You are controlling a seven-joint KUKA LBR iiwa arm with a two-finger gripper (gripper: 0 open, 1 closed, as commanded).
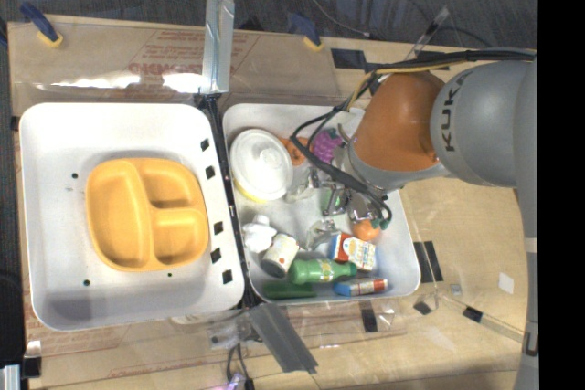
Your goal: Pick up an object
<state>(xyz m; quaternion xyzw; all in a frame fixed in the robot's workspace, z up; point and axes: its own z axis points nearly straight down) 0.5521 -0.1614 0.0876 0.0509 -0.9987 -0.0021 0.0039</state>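
The right bin (pixel 402 265) holds a jumble of small things. A white round bowl (pixel 259 163) lies at its left, with a purple object (pixel 324 143) and an orange piece (pixel 297 149) behind it. Along the front lie a green bottle (pixel 315 270), a white cup (pixel 279 253), a red and white carton (pixel 354 250), an orange ball (pixel 366 230) and a blue and red marker (pixel 361 288). My gripper (pixel 331 196) reaches down into the middle of this bin, just right of the bowl and above the carton. The orange wrist band (pixel 395 128) hides the bin's right rear part.
The left bin (pixel 46 288) carries a yellow divided tray (pixel 146 213). A grey divider strip (pixel 219 41) stands upright behind the gap between the bins. Cables (pixel 402 64) run over the cardboard behind the right bin.
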